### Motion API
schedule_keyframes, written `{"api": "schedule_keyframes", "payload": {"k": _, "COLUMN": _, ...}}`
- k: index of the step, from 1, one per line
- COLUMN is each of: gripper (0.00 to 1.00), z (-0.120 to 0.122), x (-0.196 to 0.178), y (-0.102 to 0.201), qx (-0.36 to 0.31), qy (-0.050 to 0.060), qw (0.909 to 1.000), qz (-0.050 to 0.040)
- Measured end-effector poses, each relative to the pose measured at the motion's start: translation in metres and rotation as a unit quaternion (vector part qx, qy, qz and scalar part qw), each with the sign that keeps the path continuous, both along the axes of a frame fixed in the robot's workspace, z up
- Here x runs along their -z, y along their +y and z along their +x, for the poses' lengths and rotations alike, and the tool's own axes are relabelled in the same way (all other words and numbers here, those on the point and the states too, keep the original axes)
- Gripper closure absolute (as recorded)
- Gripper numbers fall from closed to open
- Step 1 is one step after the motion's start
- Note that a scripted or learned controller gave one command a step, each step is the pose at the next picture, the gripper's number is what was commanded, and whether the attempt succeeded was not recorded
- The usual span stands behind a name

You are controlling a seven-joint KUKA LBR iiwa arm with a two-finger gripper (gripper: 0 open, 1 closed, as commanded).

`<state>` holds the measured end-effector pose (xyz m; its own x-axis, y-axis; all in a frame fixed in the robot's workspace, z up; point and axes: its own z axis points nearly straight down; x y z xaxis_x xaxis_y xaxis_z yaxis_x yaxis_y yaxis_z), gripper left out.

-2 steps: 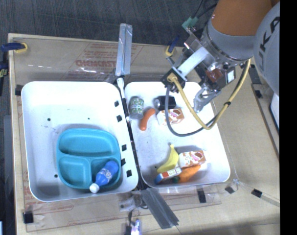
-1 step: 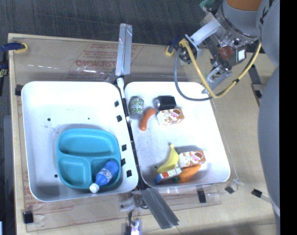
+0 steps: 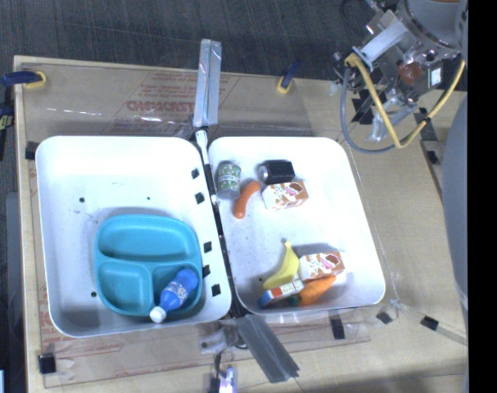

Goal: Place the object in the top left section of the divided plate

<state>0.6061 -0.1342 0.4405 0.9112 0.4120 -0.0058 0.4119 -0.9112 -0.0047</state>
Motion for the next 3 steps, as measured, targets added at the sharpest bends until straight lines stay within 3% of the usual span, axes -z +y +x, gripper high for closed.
{"api": "schedule_keyframes", "payload": {"k": 1, "gripper": 0.00, "z": 0.000, "x": 0.000, "y": 0.002, "qx": -0.001, "qy": 0.000, "qw": 1.0000, "qz": 0.0003}}
{"api": "schedule_keyframes", "payload": {"k": 2, "gripper": 1.00, "z": 0.001, "x": -0.009, "y": 0.005, "qx": -0.007, "qy": 0.004, "qw": 1.0000, "qz": 0.0012}}
{"api": "schedule_keyframes", "payload": {"k": 3, "gripper": 1.00, "z": 0.020, "x": -0.001, "y": 0.042, "qx": 0.022, "qy": 0.001, "qw": 0.9998, "qz": 0.0001}}
